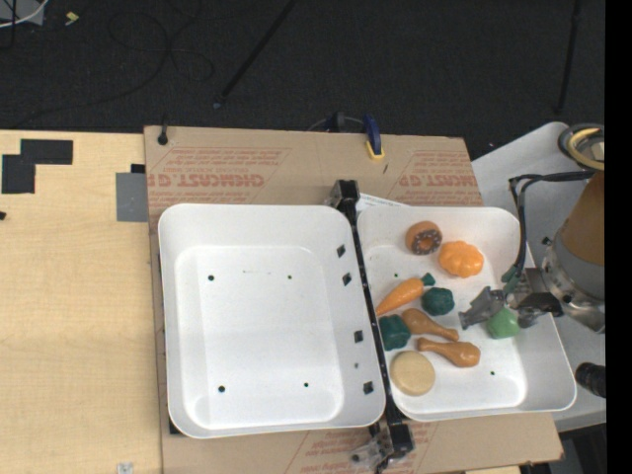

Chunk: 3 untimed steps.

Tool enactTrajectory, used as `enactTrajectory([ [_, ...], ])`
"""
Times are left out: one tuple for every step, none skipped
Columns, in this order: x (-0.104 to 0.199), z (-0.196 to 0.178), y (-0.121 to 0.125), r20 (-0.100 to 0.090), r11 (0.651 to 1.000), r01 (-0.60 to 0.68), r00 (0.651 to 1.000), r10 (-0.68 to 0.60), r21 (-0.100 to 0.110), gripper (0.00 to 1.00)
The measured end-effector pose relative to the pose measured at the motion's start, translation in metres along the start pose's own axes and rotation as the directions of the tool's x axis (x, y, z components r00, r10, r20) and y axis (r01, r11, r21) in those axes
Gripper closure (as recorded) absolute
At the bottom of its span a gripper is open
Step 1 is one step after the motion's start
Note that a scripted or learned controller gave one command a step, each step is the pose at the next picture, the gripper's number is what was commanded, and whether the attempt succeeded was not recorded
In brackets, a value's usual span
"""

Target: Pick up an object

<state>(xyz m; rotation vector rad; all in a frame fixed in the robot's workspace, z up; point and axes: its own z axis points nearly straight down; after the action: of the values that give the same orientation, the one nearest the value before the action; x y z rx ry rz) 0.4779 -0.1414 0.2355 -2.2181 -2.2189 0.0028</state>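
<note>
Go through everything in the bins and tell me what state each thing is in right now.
gripper: low in the right bin, at the green piece
green piece: at the gripper's tip, grip unclear
carrot: lying flat
drumsticks: lying side by side
doughnut: flat
orange fruit: resting loose
left bin: resting on cardboard

My bench [69, 294] carries a cardboard sheet [296, 171]. On that sheet, two white bins sit touching: the left bin [188, 314] and the right bin [538, 388].
</note>
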Motion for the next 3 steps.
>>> enactTrajectory([
  [0.002, 0.146, 0.038, -0.002, 1.000, 0.002, 1.000, -0.002, 0.004, 0.00],
  [0.053, 0.146, 0.088, 0.004, 1.000, 0.003, 1.000, -0.003, -0.005, 0.00],
  [0.051, 0.138, 0.084, 0.000, 1.000, -0.004, 1.000, 0.004, 0.002, 1.00],
])
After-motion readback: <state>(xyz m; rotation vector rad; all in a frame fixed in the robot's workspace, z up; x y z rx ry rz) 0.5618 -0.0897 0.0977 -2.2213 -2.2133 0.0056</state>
